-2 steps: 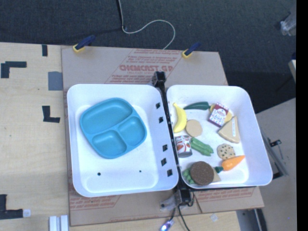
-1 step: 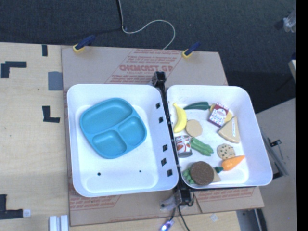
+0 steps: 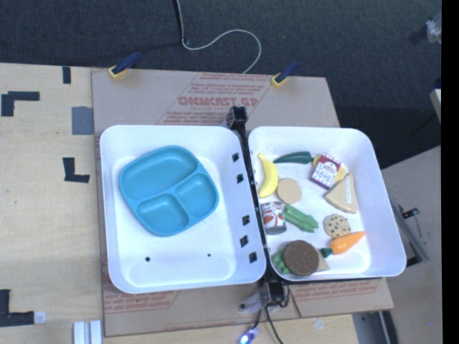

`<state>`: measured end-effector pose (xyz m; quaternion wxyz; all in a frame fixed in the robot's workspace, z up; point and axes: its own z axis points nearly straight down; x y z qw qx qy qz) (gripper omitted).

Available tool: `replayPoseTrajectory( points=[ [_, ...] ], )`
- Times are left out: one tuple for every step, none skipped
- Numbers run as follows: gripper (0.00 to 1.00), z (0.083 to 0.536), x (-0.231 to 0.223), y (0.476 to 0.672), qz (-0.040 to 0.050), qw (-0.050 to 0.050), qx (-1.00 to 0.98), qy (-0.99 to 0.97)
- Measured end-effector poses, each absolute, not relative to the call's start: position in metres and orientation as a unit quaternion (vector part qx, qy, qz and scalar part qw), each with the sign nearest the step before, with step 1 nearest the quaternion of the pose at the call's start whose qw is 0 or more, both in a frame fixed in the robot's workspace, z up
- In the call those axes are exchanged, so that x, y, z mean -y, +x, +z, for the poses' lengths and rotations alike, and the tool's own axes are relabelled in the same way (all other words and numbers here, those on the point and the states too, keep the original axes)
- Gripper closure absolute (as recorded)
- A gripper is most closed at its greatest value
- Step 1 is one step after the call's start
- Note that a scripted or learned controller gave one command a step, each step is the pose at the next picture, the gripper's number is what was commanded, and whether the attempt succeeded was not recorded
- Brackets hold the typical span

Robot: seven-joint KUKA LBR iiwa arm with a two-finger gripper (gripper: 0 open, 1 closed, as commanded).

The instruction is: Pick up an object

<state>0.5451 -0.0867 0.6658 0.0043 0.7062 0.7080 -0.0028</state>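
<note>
The right bin [image 3: 373, 165] holds several toy foods. A yellow banana [image 3: 268, 177] lies at its left, with a tan round cracker [image 3: 289, 190] beside it and a dark green pepper [image 3: 292, 158] above. A small red box [image 3: 325, 170] and a cheese wedge [image 3: 343, 194] sit toward the right. A small can [image 3: 272, 217], a green pod [image 3: 300, 218], a cookie [image 3: 336, 225], a carrot [image 3: 347, 242] and a brown burger patty [image 3: 300, 257] lie nearer the front. No arm reaches over the bins.
The left bin [image 3: 122, 264] holds a blue divided plate [image 3: 168, 190]. Both bins rest on a cardboard sheet [image 3: 208, 99] held by two clamps at the back. A cable [image 3: 215, 41] loops behind on the dark floor.
</note>
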Motion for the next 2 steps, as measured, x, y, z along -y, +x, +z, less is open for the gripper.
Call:
replayPoseTrajectory(
  points=[
    [1.00, 0.676, 0.086, 0.545, -0.0027, 0.005, -0.708, 0.706],
    [1.00, 0.686, 0.086, 0.546, -0.0025, 0.005, -0.708, 0.706]
  ],
)
